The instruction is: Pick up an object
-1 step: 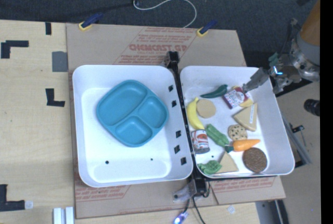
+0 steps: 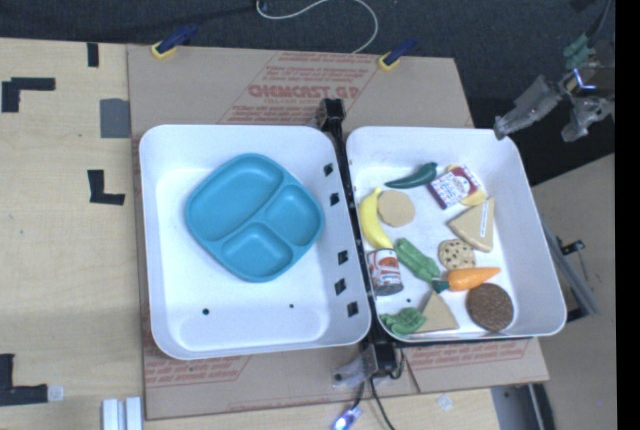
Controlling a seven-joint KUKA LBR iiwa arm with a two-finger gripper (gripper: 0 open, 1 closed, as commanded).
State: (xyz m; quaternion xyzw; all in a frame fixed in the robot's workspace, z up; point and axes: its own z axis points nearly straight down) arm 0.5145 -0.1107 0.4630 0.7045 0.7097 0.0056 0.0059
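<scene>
Could not tell whether the claw [image 2: 553,115] was spread or pressed together: small, blurred and set against dark floor beyond the upper right corner of the right bin [image 2: 524,180]. Held nothing that could be made out. Hung outside both bins, well apart from the toys.

Counted two white bins side by side on a cardboard sheet [image 2: 300,88] over the tabletop [image 2: 60,218]. Counted one thing in the left bin [image 2: 152,150]: a blue divided plate [image 2: 255,216] with three compartments.

Counted twelve toy foods in the right bin, all loose:
- one banana [image 2: 372,218], touching a round tan cracker [image 2: 396,208]
- one dark green chili [image 2: 412,176] and one red packet [image 2: 452,186], label too small to read
- one cheese wedge [image 2: 474,223] and one chocolate chip cookie [image 2: 455,253]
- one green pickle [image 2: 418,260] and one carrot [image 2: 470,278]
- one small can [image 2: 386,271] lying against the dividing wall
- one brown round patty [image 2: 490,306] and one tan wedge [image 2: 438,313], kind unclear
- one leafy green piece [image 2: 403,321], partly tucked under that wedge

Counted two yellow-and-blue clamps [image 2: 175,40] on the sheet's far edge, and one white cable [image 2: 320,8] looping past it.
</scene>
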